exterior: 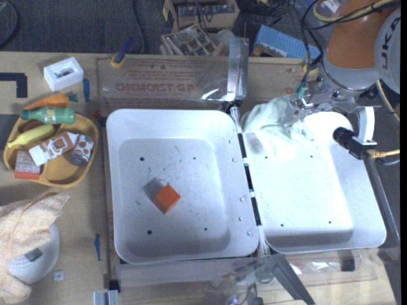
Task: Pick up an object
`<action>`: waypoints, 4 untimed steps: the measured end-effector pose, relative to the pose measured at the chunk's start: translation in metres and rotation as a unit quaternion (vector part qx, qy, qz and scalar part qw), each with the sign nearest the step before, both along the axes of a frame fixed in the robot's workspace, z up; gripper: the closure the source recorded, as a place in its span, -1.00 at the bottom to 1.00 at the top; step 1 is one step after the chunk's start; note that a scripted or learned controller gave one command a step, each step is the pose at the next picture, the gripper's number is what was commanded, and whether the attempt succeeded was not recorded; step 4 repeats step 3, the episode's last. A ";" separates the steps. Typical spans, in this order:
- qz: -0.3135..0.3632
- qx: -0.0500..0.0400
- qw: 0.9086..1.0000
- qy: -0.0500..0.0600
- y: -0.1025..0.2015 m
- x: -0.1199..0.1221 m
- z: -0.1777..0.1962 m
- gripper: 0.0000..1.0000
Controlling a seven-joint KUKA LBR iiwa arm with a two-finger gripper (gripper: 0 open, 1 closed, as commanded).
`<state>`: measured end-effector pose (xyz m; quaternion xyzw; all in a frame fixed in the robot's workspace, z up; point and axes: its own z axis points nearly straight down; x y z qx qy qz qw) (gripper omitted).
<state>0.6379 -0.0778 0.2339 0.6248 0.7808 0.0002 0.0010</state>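
Observation:
An orange cube [167,198] with a grey face lies in the left bin [127,132], a little left of its middle. A crumpled white and pale green cloth [270,129] is bunched in the back left corner of the right bin [318,227]. My gripper [299,108] hangs over the back edge of the right bin, down at the upper right part of the cloth. The grey and orange arm [362,30] comes in from the upper right.
A wooden bowl [70,176] of toy food sits left of the bins, with a small white box [63,74] behind it. A pale cloth [28,224] lies at the lower left. Clear plastic sheeting [172,81] and cables lie behind the bins.

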 end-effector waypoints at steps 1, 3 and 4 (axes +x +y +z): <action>0.102 -0.001 0.995 -0.002 -0.031 0.025 0.003 1.00; -0.120 0.000 0.993 0.003 -0.021 -0.056 -0.020 1.00; -0.120 0.000 0.993 0.003 -0.021 -0.056 -0.020 1.00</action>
